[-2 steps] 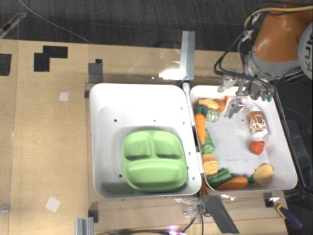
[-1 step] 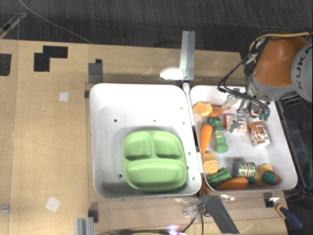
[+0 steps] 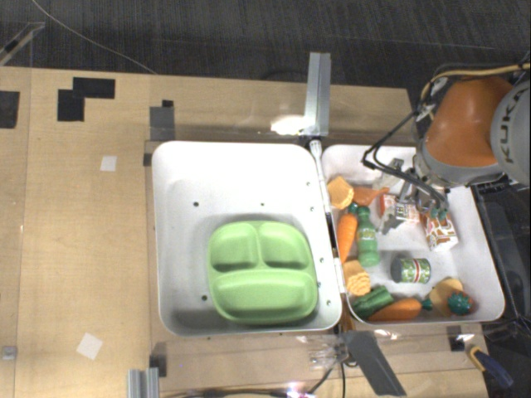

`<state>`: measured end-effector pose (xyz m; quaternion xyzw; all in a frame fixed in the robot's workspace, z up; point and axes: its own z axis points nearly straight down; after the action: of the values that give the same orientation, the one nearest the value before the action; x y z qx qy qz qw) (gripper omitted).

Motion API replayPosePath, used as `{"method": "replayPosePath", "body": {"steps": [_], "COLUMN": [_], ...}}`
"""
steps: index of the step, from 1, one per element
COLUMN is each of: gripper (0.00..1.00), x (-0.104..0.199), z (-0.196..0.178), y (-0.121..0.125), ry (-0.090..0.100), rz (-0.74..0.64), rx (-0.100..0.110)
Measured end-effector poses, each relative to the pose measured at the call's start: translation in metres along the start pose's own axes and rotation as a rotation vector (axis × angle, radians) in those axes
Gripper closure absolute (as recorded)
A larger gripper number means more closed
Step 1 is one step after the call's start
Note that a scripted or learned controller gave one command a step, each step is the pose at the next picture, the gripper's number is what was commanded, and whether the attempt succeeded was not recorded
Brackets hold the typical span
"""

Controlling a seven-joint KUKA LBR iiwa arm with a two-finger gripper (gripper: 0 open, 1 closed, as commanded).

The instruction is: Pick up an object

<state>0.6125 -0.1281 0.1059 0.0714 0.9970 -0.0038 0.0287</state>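
While hand (image 3: pixel 408 199) hangs over right bin (image 3: pixel 485 247) | grip unclear | wooden bench (image 3: pixel 75 247) | dark floor (image 3: pixel 207 15)

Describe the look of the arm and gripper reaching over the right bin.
The arm is grey with a large rounded orange section and dark lettering on its grey shell at the frame's edge. Thin black cables loop from it toward the gripper, a small dark and metallic assembly above the right bin.
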Motion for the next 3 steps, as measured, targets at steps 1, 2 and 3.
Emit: {"method": "replayPosePath", "body": {"steps": [1,2,3], "gripper": [0.00,0.00,0.00], "x": [0.018,0.072,0.123], "z": [0.015,0.011,0.007], "y": [0.037,0.016,0.023], "ry": [0.043,0.042,0.034], "rz": [0.024,0.048,0.143], "rx": [-0.004,-0.003,0.001]}}
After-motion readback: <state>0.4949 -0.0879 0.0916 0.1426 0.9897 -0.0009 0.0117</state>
